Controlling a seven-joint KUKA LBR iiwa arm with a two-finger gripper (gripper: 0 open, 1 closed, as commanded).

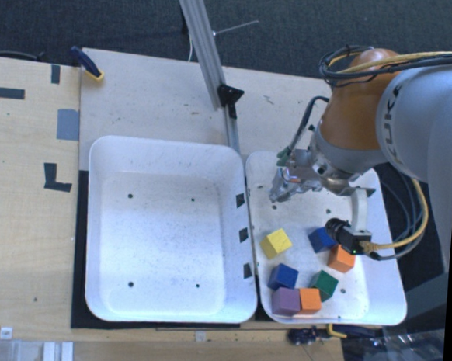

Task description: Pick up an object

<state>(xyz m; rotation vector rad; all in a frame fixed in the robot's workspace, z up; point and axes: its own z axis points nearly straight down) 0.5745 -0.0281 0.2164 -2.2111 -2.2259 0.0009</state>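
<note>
Two white bins are seen side by side on a counter [163, 93]. The gripper [281, 189] is held over the upper part of the right bin [380, 305]; whether it is open or closed cannot be told. Nearer the camera in that bin, a yellow cube [277, 241], two blue cubes, two orange cubes, a green cube and a purple cube are clustered. The left bin [97, 228] is beside it.
</note>
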